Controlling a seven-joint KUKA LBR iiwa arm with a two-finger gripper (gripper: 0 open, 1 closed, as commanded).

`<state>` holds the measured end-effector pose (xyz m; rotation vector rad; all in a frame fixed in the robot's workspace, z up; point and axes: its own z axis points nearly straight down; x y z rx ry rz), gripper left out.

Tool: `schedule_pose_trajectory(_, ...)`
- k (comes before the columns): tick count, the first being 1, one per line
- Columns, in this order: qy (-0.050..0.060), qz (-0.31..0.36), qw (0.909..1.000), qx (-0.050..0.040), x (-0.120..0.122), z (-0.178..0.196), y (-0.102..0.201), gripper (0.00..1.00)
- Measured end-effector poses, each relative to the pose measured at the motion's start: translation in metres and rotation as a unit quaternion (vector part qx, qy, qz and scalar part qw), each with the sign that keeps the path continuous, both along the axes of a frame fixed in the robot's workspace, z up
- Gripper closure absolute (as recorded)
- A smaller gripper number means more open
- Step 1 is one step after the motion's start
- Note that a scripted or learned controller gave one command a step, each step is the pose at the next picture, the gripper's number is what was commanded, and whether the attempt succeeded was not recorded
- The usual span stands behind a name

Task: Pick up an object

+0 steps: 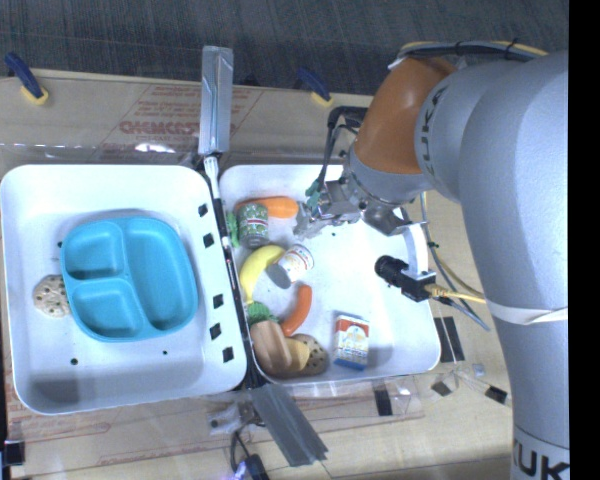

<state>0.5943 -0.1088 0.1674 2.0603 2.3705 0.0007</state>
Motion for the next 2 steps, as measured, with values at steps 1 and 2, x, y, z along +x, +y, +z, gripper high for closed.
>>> schedule_pose_trajectory(1,0.001,0.0,1.0,0.0001,0.0,-0.001,0.0,0.0)
schedule_pose_trajectory(2,-0.002,0.094,0.9956,-0.0005,-0.001,0.084,0.005,0.0)
